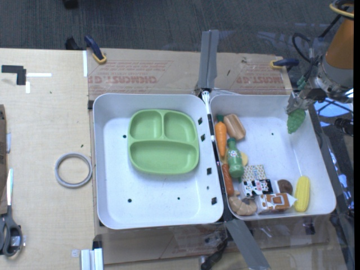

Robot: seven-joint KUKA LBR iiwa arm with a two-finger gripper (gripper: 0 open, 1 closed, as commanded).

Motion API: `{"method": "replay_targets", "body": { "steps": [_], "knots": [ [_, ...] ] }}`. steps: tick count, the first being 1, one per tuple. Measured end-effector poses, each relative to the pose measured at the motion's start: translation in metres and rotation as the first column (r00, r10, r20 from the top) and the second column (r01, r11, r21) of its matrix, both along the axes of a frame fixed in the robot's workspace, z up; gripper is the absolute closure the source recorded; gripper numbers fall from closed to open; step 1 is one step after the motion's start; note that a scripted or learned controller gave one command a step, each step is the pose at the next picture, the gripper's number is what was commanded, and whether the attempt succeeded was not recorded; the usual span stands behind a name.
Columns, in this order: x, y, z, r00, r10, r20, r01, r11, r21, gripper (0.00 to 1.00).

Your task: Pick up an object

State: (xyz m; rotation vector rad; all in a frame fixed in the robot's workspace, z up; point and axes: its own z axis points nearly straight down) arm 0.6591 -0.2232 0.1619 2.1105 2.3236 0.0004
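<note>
Looking at the gripper: it's over the right bin far-right corner, with a green leaf hanging right under it. You can't tell finger state, or whether the leaf is actually pinched. Leaf's long axis runs roughly vertical. Other items sit clustered near-left, well apart. Green plate is in the left bin.

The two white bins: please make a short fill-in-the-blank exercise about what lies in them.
1. The green divided plate lies in the ____ bin.
2. The corn cob in the right bin has the colour ____.
3. The carrot lies along the right bin's ____ wall.
4. The gripper holds a small ____ object.

Missing words: left; yellow; left; green
</note>
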Motion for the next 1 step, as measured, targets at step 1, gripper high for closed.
{"method": "replay_targets", "body": {
  "steps": [1],
  "knots": [
    [-0.0056, 0.0203, 0.0311, 0.999, 0.033, 0.0, -0.033, 0.999, 0.0, 1.0]
  ]
}}
